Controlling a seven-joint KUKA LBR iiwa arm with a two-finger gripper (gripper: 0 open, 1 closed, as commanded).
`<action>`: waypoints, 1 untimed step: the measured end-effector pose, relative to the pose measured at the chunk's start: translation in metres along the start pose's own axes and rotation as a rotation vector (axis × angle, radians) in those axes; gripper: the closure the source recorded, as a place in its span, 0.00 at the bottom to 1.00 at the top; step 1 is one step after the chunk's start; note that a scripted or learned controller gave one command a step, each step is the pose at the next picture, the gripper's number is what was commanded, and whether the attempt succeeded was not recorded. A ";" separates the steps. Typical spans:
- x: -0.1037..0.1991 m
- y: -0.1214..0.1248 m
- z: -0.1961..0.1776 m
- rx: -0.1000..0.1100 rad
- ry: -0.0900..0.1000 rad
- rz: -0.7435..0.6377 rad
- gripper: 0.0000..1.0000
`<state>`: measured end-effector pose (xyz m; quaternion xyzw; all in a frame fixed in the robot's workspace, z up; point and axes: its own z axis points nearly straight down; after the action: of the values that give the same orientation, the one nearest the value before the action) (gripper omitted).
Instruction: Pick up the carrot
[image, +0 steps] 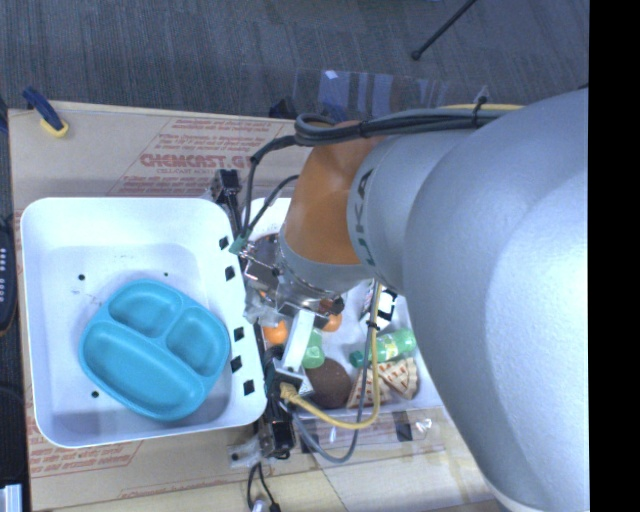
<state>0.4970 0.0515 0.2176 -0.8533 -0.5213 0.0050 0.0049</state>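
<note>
Basically: carrot tucked under the gripper, grip state unreadable

Surface and room first. Brown cardboard sheet (150, 150) with red print, spread under both bins, showing behind and in front of the blue plate (155, 345). Further back from the plate, past the cardboard edge: dark grey carpet (200, 50), fine ribbed weave. Blue-and-yellow clamp (45, 112) on the cardboard's far corner, well back and view-left of the plate.

Materials and shapes. Plate: smooth moulded plastic, rounded outline, three compartments, nothing in them, lying on the floor of the left bin (40, 300). Bin itself: white, shallow, matte, rounded corners, a few small dark dots on its floor around the plate. Second bin (420, 405), same white, view-right of the plate, mostly covered by the arm (500, 300). Arm: glossy grey casing, bulky, with an orange band (320, 210) up and view-right of the plate. Also view-right of the plate, in that second bin: green bottle (390, 346), glossy, lying on its side; brown lump (330, 383), rounded, dull; tan wedge (398, 378) with a grid pattern, just beside the lump.

Carrot vs gripper. Carrot (276, 329): orange, smooth, partly hidden, just past the bin wall view-right of the plate. Another orange patch slightly further from the plate; same thing or not, cannot tell. Gripper (295, 305) right above the carrot, very close. Touching or not: cannot tell. Spread or pressed together: cannot tell, hidden under the wrist.
</note>
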 end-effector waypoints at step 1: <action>-0.046 0.000 0.028 -0.003 -0.004 -0.060 1.00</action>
<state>0.4751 0.0106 0.1901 -0.8373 -0.5467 0.0061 0.0028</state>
